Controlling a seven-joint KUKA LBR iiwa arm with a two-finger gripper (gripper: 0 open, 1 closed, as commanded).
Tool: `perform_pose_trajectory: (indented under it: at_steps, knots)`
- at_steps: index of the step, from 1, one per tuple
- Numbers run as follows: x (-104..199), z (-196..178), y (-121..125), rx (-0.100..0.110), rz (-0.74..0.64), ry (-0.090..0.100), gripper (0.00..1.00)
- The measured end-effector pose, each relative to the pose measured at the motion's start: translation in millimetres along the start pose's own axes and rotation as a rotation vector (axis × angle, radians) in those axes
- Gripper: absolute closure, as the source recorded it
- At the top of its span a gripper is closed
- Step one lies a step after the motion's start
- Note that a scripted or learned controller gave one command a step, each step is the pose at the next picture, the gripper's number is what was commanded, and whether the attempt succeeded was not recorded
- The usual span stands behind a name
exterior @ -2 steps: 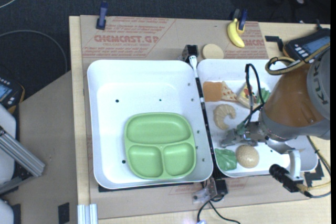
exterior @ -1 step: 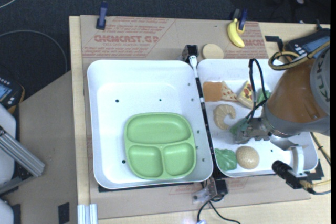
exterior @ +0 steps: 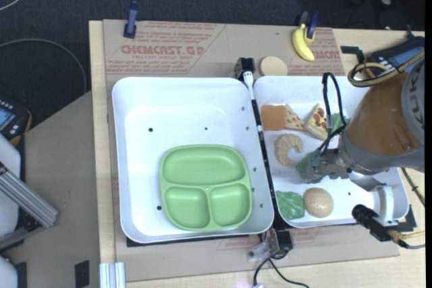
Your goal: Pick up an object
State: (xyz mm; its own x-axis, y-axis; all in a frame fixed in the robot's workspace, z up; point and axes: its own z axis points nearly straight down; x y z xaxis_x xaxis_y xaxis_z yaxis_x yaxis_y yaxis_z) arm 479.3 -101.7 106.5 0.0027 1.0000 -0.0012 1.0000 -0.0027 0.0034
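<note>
The right bin (exterior: 266,90) holds several toy foods: an orange block (exterior: 271,117), a pizza slice (exterior: 293,119), another pizza slice (exterior: 316,121), a beige croissant (exterior: 289,148), a round bun (exterior: 318,202) and a green leafy piece (exterior: 290,204). The arm reaches in from the right, and my gripper (exterior: 314,168) is low over the middle of this bin, just right of the croissant. A dark green object (exterior: 309,162) lies at the gripper's tip, partly hidden by it. I cannot see whether anything sits between the fingers.
The left bin (exterior: 135,104) holds a green three-compartment tray (exterior: 205,185). Outside the bins, a toy banana (exterior: 303,45) and a round beige disc (exterior: 273,66) lie on the board behind the right bin. Cables trail over the arm at the right.
</note>
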Motion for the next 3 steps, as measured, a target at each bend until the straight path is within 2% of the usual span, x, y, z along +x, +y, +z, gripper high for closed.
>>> perform_pose_trajectory:
  at_steps: [1, 2, 3]
  knots:
    - [0, -10, 0, -0.002, 0.001, -0.001, 1.0]
    - [73, -136, 2, -0.01, -0.012, 0.003, 1.0]
    - [165, -229, 1, -0.009, -0.015, 0.006, 1.0]
